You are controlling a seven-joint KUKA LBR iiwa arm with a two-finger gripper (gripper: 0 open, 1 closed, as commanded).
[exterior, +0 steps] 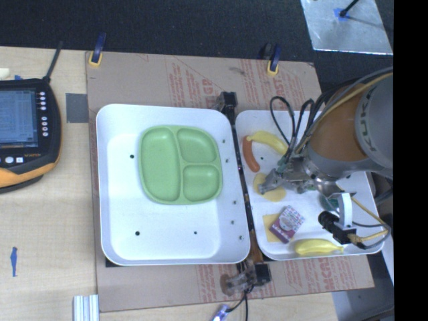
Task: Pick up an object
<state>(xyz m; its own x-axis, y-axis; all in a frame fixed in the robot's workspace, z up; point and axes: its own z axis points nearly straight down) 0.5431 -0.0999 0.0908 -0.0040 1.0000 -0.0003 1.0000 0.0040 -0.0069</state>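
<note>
The right white bin point(262, 245) holds several small things. A yellow banana point(267, 140) lies near its far edge, with an orange-red sausage point(250, 154) just left of it. Another yellow banana point(318, 247) lies at the near edge. A purple-and-white packet point(289, 221) rests on a yellow slice point(273, 227). My gripper point(273, 182) hangs low over the bin's left middle, above a pale yellow piece point(274, 194). I see nothing between its fingers. The arm covers the bin's right part.
The left white bin point(114, 199) holds a green divided plate point(179, 163). A teach pendant point(25, 134) lies on the bench at the far left. Clamps sit between the bins at the far and near edges.
</note>
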